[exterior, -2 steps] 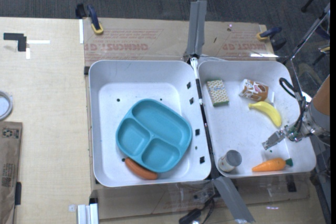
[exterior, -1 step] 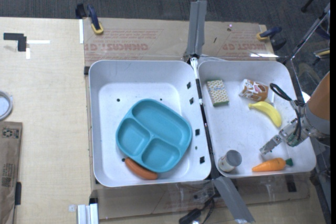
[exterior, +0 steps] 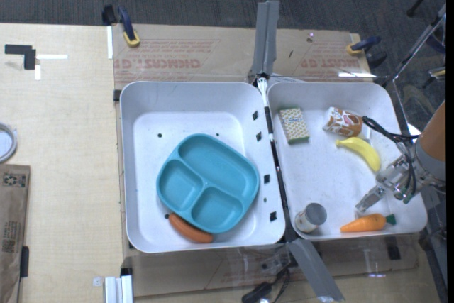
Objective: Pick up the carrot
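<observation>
The carrot (exterior: 364,224), orange with a small green top at its right end, lies flat near the front wall of the right bin (exterior: 333,92). My gripper (exterior: 375,190) hovers just above and behind the carrot, coming in from the right edge. Its metal fingers (exterior: 367,201) stand open and hold nothing. The carrot lies apart from them, just in front of the lower fingertip.
The right bin also holds a yellow banana (exterior: 361,151), a snack packet (exterior: 344,123), a green box (exterior: 293,125) and a small can (exterior: 311,216) left of the carrot. In the left bin (exterior: 135,152) a teal divided plate (exterior: 207,183) partly covers an orange sausage-like piece (exterior: 190,229).
</observation>
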`<state>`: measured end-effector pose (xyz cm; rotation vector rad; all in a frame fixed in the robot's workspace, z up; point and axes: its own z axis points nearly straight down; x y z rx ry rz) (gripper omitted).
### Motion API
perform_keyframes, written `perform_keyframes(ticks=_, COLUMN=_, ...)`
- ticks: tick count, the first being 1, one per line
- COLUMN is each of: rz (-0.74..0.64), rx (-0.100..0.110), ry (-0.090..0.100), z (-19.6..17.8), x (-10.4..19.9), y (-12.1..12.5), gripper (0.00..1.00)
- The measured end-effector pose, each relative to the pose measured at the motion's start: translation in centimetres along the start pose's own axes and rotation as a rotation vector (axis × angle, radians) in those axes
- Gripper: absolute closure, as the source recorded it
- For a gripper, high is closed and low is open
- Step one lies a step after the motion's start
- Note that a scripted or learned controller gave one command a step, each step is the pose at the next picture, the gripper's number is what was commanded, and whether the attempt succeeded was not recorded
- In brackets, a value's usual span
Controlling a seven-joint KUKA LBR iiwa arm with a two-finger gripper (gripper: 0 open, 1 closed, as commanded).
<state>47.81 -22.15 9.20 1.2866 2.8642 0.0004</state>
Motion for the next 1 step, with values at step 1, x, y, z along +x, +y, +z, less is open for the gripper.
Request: perform_keyframes(ticks=1, rz=-0.382, rx=0.000, ry=0.002, z=0.07, x=3.66, y=3.24, gripper=0.00)
